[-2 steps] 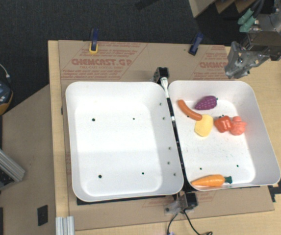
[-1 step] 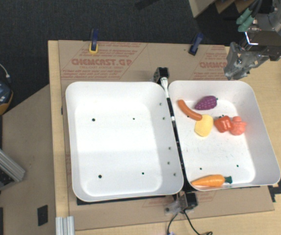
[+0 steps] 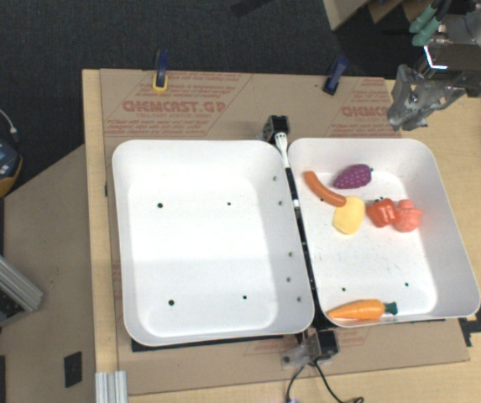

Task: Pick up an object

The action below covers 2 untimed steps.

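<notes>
An orange plastic carrot [image 3: 358, 311] is lying crosswise, well below the raised metal gripper [image 3: 411, 107], whose grip state I cannot tell.

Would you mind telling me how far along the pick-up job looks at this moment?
Nothing looks done yet: the purple grapes, sausage, yellow piece, red pepper and carrot all lie in the right bin. In hand: the hand sits above that bin's far right corner, over the cardboard. Left: choosing an object, descending, grasping and lifting.

The gripper [image 3: 411, 107] hangs at the upper right, pointing down; its jaws look blurred.
</notes>
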Each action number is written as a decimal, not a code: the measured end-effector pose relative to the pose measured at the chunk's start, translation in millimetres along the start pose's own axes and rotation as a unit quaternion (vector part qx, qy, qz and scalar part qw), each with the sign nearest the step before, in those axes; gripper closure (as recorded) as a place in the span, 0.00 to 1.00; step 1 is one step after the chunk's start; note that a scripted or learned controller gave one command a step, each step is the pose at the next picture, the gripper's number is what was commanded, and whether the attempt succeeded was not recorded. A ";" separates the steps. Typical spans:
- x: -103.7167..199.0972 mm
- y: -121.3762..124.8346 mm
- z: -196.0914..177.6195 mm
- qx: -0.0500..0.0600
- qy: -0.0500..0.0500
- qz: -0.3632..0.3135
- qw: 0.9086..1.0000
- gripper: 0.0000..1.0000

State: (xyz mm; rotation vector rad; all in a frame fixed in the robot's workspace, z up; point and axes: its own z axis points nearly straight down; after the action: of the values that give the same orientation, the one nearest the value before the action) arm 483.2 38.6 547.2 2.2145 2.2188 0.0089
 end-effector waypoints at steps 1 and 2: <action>0.4 0.8 -10.4 -0.002 0.000 0.000 1.000 1.00; 0.9 1.6 -20.8 -0.004 0.000 0.000 1.000 1.00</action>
State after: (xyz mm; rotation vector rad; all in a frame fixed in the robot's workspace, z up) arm 484.6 39.5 568.0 2.2095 2.2159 0.0162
